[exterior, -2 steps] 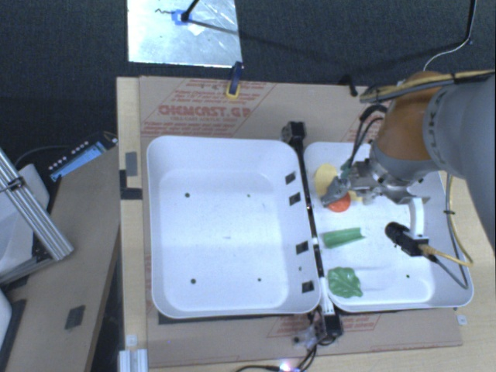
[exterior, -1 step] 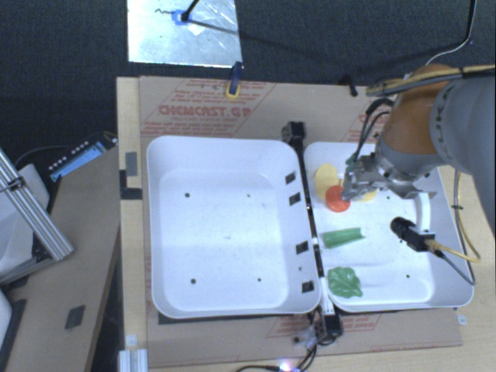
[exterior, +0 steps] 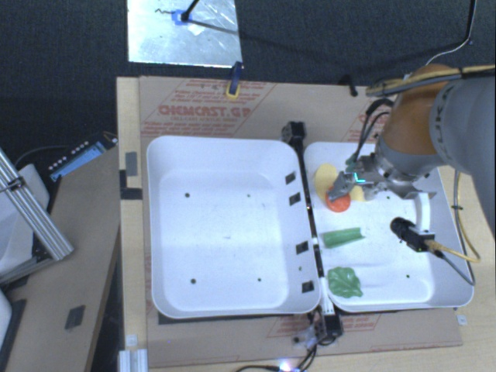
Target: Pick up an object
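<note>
End effector (exterior: 346,186) is seen low in the right bin (exterior: 446,285), at an orange-red toy (exterior: 338,202) beside a yellow piece (exterior: 326,177); whether it is apart or clamped cannot be told. The toy is judged light, smooth and rounded, best taken across its middle. Two green pieces (exterior: 342,236) (exterior: 345,282) lie nearer the front.
</note>
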`<state>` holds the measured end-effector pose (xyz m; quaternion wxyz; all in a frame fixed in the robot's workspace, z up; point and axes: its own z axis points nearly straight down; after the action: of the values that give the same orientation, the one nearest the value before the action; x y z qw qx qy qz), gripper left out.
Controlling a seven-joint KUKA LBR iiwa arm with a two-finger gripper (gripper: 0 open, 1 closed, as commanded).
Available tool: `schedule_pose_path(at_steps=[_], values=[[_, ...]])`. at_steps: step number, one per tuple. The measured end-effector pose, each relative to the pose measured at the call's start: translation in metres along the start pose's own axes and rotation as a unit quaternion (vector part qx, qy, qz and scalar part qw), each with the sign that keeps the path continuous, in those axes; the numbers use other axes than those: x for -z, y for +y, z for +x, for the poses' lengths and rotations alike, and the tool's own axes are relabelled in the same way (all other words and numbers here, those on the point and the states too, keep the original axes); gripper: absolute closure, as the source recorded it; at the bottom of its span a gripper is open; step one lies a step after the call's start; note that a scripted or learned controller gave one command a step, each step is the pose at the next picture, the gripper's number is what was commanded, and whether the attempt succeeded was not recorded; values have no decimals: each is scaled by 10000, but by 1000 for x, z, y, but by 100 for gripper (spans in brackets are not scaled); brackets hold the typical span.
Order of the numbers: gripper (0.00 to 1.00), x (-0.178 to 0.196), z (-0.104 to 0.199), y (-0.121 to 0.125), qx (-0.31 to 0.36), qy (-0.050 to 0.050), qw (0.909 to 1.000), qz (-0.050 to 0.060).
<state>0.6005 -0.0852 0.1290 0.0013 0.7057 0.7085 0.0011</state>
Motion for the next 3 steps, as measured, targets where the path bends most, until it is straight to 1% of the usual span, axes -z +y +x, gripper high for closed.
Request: schedule_pose_path(at_steps=[1, 2, 3], values=[[0, -46, 0, 37, 13, 1, 10000, 2], [100, -33, 0, 37, 14, 5, 10000, -8], [100, -44, -4, -4, -18, 1, 10000, 12]])
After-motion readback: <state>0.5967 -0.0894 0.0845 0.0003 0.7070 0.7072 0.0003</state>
